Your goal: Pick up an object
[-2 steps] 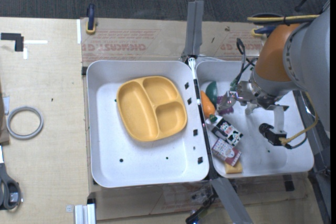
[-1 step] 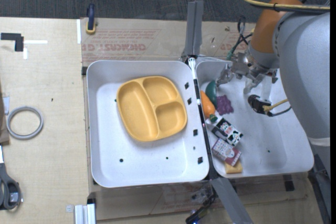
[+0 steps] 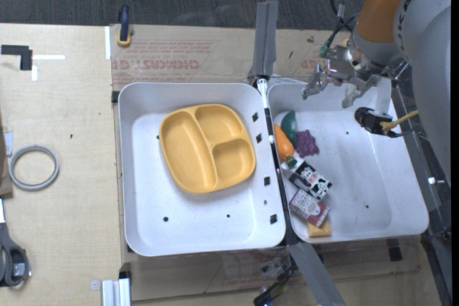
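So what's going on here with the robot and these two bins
A grey robot arm reaches in from the right, its tool hovering open over the far edge of the right bin, holding nothing. Small objects cluster along that bin's left wall: an orange piece, a purple one, a black-and-white toy and a few others. The left bin holds a yellow divided plate. Nothing has been picked up yet.

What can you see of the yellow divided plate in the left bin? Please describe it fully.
The yellow plate looks like matte plastic, a rounded square with three compartments: one long one on its left and two smaller ones on its right. It lies flat and right side up on the floor of the left bin, turned slightly askew. Nothing lies in it, and nothing else touches it.
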Tool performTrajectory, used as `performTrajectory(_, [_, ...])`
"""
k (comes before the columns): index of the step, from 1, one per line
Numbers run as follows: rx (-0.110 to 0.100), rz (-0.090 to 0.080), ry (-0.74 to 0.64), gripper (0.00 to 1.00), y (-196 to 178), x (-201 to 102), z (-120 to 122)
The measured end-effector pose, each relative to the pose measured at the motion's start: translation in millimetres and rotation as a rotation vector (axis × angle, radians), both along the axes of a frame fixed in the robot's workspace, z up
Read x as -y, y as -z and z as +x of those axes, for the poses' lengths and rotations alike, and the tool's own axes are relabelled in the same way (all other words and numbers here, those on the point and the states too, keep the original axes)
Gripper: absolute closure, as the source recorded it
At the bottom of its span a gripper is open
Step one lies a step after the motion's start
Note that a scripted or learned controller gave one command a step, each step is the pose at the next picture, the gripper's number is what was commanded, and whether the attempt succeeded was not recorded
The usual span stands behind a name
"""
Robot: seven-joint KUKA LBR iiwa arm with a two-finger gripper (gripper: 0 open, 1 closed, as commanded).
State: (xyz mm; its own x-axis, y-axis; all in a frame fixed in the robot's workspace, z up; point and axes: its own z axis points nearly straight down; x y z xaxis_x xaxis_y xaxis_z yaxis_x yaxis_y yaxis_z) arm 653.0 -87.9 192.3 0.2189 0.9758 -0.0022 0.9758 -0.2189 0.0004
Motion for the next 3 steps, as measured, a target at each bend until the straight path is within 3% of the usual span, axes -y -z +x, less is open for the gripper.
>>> performTrajectory(1, [-0.003,0.001,0.313,0.0,92,11,-9])
performTrajectory(2, [-0.006,0.0,0.659,0.0,95,32,5])
performTrajectory(3, [-0.003,-0.001,1.002,0.0,101,32,-3])
